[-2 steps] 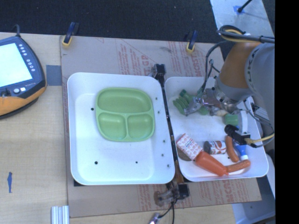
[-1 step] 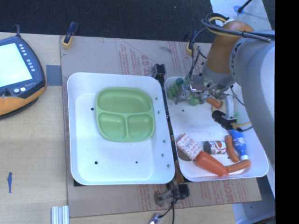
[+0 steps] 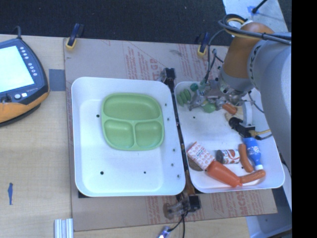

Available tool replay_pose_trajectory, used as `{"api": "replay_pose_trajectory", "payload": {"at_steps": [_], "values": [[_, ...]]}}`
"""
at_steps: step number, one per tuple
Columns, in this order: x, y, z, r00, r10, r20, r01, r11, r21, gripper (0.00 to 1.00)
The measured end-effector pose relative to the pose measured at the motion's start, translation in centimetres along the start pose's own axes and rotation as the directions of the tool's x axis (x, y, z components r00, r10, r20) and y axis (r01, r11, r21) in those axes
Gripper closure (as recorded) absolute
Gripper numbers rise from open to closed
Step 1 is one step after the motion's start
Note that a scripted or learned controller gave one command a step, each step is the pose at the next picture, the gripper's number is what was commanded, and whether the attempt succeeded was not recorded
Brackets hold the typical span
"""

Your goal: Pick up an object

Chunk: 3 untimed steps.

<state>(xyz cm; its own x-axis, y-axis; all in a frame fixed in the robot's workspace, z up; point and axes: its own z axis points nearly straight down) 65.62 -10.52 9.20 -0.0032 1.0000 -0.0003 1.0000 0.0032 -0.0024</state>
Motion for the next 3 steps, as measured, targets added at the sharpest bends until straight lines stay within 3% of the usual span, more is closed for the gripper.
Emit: {"api": "replay_pose_trajectory", "payload": {"at_steps": [1, 2, 3], "values": [[-5.8, -7.9, -1.8, 1.0, 0.002, -0.001, -0.002, 1.0, 0.002, 0.0], [-10.7, -13.9, -2.9, 1.0, 0.001, -0.001, -0.001, 1.0, 0.0, 0.0], [-7.2, -15.1, 0.1, 1.0, -0.003, -0.001, 0.003, 1.0, 0.001, 0.0]]}}
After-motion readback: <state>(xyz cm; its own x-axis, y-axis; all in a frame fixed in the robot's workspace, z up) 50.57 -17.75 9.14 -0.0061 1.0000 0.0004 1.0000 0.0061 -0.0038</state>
